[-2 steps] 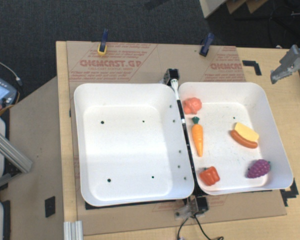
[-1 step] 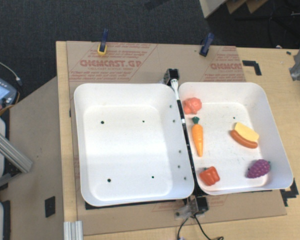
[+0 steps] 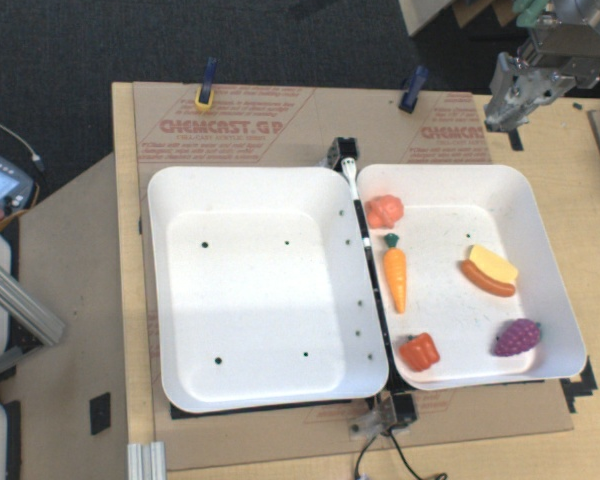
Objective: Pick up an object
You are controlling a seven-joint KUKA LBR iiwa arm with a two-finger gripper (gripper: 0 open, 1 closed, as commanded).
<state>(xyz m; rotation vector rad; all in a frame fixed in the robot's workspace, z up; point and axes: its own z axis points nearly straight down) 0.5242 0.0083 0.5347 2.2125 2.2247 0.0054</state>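
The right bin (image 3: 540, 218) holds several toy foods. A pink lumpy piece (image 3: 384, 211) lies at its back left, with an orange carrot (image 3: 395, 279) just in front of it, along the left wall. A yellow and orange bun-like piece (image 3: 491, 271) rests right of centre. Purple grapes (image 3: 517, 338) sit at the front right and a red pepper (image 3: 418, 351) at the front left. My gripper (image 3: 507, 111) hangs high above the bench behind the right bin's back right corner, well apart from every object and holding nothing I can see.
The left bin (image 3: 170, 268) stands beside the right one, joined by a black divider strip (image 3: 365, 258). Both rest on a cardboard sheet (image 3: 280, 118) held by a yellow clamp (image 3: 206, 93) and a blue clamp (image 3: 414, 88). Equipment stands at the left edge.
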